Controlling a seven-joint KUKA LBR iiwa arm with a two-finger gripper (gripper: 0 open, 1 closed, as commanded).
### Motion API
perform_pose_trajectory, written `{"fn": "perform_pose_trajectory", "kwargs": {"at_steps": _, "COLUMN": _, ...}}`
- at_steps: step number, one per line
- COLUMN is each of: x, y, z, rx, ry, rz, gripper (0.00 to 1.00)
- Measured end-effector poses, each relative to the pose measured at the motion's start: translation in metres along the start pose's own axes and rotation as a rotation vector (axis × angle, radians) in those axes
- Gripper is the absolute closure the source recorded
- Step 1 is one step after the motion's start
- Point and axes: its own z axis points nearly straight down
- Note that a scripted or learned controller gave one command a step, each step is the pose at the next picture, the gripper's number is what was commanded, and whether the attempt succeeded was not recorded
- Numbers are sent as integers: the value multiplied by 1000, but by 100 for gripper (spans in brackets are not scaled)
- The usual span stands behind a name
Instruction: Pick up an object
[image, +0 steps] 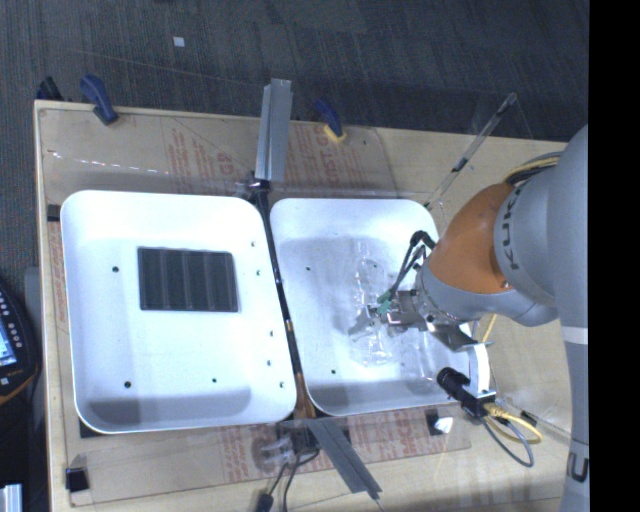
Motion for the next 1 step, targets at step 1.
{"fn": "perform_pose_trajectory", "kwargs": {"at_steps": 1, "x": 43, "y": 53, "z": -77, "rx": 3, "ry": 0, "rz": -39, "gripper": 100}}
